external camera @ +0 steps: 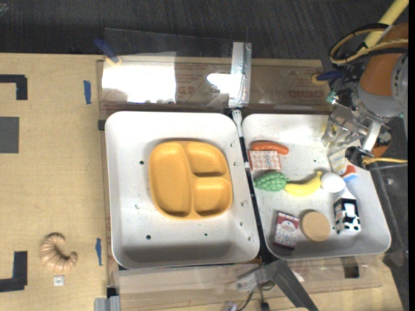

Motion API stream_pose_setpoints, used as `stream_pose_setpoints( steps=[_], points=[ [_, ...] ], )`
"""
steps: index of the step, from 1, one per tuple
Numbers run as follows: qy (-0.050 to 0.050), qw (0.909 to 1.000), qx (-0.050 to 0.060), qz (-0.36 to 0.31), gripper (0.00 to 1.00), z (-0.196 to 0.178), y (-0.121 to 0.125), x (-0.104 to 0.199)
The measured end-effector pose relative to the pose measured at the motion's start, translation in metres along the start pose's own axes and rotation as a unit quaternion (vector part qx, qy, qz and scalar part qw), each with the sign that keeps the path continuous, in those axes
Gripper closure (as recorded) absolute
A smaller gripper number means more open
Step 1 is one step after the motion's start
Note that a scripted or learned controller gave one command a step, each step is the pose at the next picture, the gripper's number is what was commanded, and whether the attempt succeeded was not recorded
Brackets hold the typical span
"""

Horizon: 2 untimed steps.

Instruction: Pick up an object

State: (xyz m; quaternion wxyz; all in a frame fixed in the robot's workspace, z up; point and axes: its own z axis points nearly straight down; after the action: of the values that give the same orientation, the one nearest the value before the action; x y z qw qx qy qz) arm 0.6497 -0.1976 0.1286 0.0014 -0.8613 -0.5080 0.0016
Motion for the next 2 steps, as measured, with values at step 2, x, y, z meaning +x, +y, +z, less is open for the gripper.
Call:
stream_pose_setpoints(
  steps=[2],
  points=[
    [0.003,0.9609,0.001,0.277,1.00,0.042,-0.046,0.012]
  ],
)
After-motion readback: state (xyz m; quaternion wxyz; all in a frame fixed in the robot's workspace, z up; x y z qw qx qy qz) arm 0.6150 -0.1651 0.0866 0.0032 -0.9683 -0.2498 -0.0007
